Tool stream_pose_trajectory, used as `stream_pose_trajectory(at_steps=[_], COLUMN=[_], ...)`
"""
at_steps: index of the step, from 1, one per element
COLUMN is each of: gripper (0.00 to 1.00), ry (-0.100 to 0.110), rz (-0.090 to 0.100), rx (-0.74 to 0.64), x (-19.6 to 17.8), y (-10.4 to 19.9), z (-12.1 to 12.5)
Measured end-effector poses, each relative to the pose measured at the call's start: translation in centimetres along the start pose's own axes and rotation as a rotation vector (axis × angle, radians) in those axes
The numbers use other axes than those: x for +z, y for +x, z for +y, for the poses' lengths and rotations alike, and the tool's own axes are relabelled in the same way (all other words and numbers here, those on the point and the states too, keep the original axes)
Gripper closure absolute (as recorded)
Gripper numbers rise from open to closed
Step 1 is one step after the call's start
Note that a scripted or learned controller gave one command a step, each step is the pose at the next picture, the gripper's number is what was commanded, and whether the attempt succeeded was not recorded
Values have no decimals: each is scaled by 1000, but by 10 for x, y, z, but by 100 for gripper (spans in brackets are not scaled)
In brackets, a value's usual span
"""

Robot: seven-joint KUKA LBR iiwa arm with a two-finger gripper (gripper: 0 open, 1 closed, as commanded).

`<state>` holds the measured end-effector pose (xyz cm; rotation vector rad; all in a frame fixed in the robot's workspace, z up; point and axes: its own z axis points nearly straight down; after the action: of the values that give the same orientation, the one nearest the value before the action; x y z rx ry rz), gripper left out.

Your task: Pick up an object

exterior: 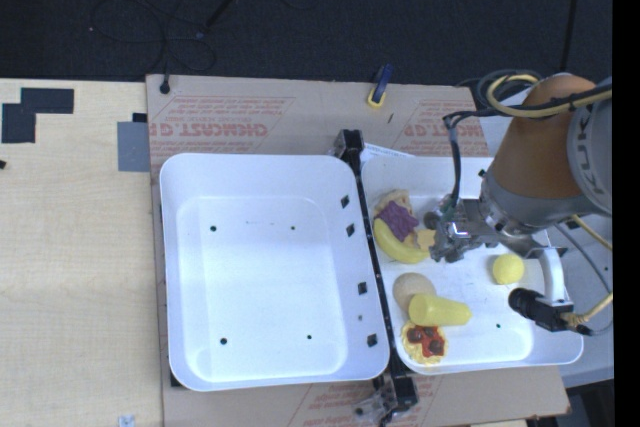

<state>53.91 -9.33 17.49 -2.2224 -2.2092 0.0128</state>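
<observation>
Cardboard-topped bench [250,115], two white bins — right bin [520,340] with banana [398,245], gripper [447,243] just beside it — finger state unclear

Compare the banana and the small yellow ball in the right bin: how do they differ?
The banana is long and curved; the yellow ball is round and smaller. The banana lies against a purple item near the divider; the ball sits alone, nearer the arm. Both are yellow.
</observation>
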Motion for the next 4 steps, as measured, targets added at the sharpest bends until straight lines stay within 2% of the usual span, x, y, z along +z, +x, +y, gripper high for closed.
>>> stream_pose_trajectory(at_steps=[1,2,3,4], gripper=[100,100,100,100], ry=[-10,-25,-3,-20], rz=[0,-5,3,-1], rx=[-5,-8,-13,-9], x=[-15,-151,-50,-161], y=[-16,-38,36,39], z=[22,75,104,104])
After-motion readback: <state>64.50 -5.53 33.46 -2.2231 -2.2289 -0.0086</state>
